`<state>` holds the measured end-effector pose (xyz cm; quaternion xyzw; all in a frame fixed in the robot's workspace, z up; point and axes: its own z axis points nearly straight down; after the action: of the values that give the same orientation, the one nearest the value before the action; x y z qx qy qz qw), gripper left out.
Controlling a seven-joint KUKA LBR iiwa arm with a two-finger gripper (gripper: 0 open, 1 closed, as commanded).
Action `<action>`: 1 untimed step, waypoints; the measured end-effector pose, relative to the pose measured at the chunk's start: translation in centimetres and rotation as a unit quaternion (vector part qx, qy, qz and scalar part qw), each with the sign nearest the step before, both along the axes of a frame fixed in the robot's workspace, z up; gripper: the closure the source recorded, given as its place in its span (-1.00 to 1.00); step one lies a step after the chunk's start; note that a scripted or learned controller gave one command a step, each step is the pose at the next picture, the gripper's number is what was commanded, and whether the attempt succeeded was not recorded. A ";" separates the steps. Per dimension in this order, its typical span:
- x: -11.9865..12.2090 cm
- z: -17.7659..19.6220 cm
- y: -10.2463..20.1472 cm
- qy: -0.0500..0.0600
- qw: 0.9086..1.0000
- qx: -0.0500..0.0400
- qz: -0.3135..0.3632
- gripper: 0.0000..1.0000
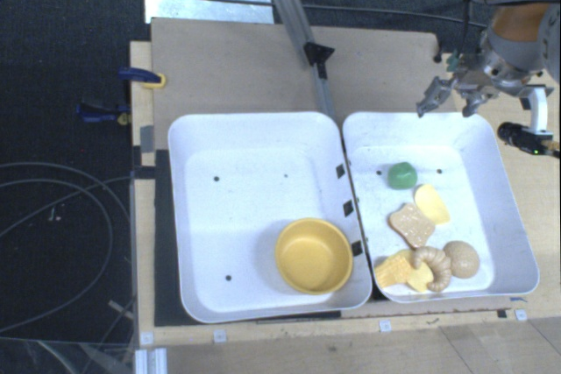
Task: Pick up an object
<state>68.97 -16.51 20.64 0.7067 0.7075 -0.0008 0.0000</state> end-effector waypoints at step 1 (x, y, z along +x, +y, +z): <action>-0.4 -6.2 0.2 0.001 1.000 0.000 0.000 -1.00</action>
<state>68.59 -16.33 14.48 0.7067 0.7075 -0.0009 -0.0006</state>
